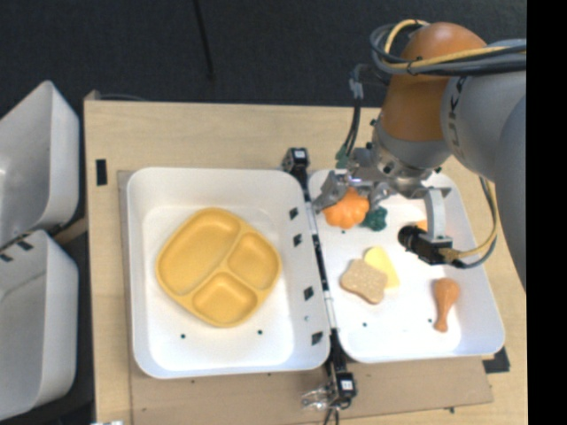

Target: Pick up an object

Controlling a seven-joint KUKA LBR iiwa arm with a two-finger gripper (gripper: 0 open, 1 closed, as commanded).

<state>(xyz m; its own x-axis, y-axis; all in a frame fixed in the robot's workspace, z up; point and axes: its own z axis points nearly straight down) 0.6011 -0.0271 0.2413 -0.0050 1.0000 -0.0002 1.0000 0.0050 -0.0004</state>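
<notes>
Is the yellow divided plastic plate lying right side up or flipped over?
Right side up. The yellow divided plastic plate lies flat in the left white bin, its three compartments facing up with nothing in them.

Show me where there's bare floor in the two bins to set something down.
Left bin: a bare strip all around the yellow divided plate, widest along its near edge. Right bin: free floor near the front edge, between the bread slice and the drumstick. Crowded at the back, where the gripper hangs over the orange pumpkin.
</notes>
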